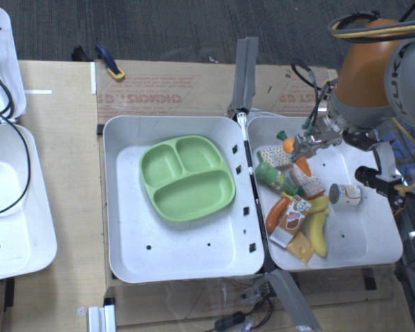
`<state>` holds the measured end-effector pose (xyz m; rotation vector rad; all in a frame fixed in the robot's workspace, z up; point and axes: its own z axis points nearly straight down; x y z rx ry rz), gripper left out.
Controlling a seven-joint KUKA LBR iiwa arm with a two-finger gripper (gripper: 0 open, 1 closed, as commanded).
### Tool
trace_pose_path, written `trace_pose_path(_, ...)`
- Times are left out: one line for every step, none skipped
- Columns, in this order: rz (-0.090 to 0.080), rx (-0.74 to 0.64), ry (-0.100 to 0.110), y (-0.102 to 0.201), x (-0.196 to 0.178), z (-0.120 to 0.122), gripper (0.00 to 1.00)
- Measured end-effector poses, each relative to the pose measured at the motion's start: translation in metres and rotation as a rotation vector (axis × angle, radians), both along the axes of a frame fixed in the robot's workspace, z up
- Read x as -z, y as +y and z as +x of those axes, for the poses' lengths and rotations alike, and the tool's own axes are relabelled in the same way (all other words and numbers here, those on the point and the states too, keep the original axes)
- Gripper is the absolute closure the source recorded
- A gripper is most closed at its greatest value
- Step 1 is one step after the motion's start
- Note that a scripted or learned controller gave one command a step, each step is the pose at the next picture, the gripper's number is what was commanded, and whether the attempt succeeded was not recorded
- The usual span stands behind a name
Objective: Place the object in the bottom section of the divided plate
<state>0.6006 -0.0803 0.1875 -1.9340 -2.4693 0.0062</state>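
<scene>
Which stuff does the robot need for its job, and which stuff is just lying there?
For the job:
green divided plate in the left bin
gripper over the toy pile in the right bin

Just lying about:
banana
carrot
small can
blue and yellow clamp on the bench

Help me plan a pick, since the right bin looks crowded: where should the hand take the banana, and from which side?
Judging by its pose, grip the banana across its lower half, coming straight down from above. That end lies toward the bin's bare floor, while the upper end crowds against the snack packet. The curve is narrow there, so fingers could likely straddle it.
</scene>
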Motion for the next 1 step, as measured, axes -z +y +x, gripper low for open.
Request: trace_pose_path(0.001,-0.338,-0.003,-0.0439,-0.0346,-0.0097,1.0)
